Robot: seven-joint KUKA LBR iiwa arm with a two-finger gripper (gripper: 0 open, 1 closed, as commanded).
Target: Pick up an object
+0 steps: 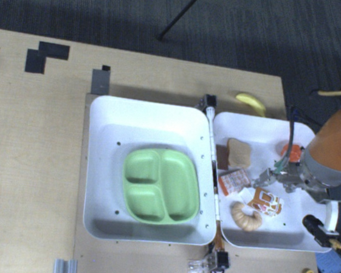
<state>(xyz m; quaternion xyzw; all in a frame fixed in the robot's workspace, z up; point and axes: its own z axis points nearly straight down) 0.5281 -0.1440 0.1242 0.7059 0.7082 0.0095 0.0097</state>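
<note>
The right bin (263,126) holds several small objects. A brown bread slice (239,152) lies near its back left, and a red and white packet (234,182) lies just in front of it. An orange and white packet (267,203) sits mid-bin, with a croissant (246,216) at the front. My gripper (274,178) hangs low over the middle of this bin. It is just above the orange and white packet and right of the red and white packet. I see nothing held in it.
The left bin (104,156) contains a green divided plate (160,185). A yellow banana (251,102) lies on the bench behind the right bin. The arm's orange band (336,139) covers the right bin's right side. Cables and clips sit along the front edge.
</note>
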